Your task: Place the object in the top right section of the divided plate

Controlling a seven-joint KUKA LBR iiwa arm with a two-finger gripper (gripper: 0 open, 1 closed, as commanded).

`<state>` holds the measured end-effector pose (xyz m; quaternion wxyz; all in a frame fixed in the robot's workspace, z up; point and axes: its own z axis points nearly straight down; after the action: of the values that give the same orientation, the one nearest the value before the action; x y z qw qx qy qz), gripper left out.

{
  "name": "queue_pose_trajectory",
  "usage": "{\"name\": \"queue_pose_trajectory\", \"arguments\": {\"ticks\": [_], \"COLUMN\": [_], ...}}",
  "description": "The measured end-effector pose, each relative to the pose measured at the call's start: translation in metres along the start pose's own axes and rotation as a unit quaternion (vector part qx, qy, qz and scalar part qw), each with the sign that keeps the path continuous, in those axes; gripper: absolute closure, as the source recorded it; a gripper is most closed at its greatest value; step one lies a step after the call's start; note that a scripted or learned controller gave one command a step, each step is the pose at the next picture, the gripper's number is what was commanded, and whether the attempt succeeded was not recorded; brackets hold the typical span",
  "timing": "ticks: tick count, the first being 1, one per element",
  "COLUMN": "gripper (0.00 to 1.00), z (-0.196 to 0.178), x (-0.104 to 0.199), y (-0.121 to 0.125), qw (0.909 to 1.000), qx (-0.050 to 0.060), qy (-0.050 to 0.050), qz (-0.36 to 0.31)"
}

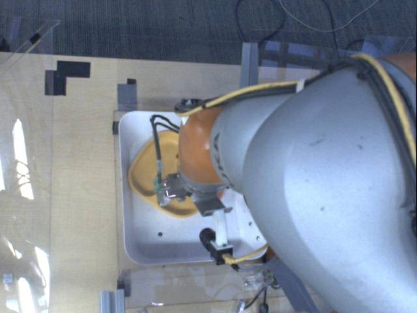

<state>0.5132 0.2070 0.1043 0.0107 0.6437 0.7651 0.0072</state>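
Reaching in from the right, the grey arm (313, 175) is seen spread across most of the right half of the view, its orange band (195, 150) lying over the left white bin (140, 240). Below the band, the wrist hardware (174, 188) is seen over the yellow divided plate (144, 173), which rests in the upper left part of that bin. Much of the plate's right side is covered by the arm, so its sections cannot be told apart. The claw itself is hidden beneath the wrist, and whether it is apart, together or clamped on anything cannot be told. The object to be placed cannot be made out anywhere; its place is not shown.

A black cable (156, 145) is looped from the wrist up over the plate and the bin's upper rim. A yellow hose (260, 91) is run along the top of the arm. A small black fitting (210, 238) on a white bracket is seen just below the wrist, over the bin floor. The bin is set on a pale wooden worktop (65, 175), on which black tape marks (65, 74) are stuck near the upper left. Dark carpet (163, 12) with thin loose wires (306, 8) is seen beyond the worktop.
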Motion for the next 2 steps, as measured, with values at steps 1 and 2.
{"name": "queue_pose_trajectory", "arguments": {"ticks": [1,2], "gripper": [1.00,1.00], "z": [-0.008,0.014], "x": [0.003,0.014], "y": [0.000,0.049], "qw": [1.0000,0.9997], "qx": [0.003,0.019], "qy": [0.003,0.005], "qz": [-0.001,-0.016]}}
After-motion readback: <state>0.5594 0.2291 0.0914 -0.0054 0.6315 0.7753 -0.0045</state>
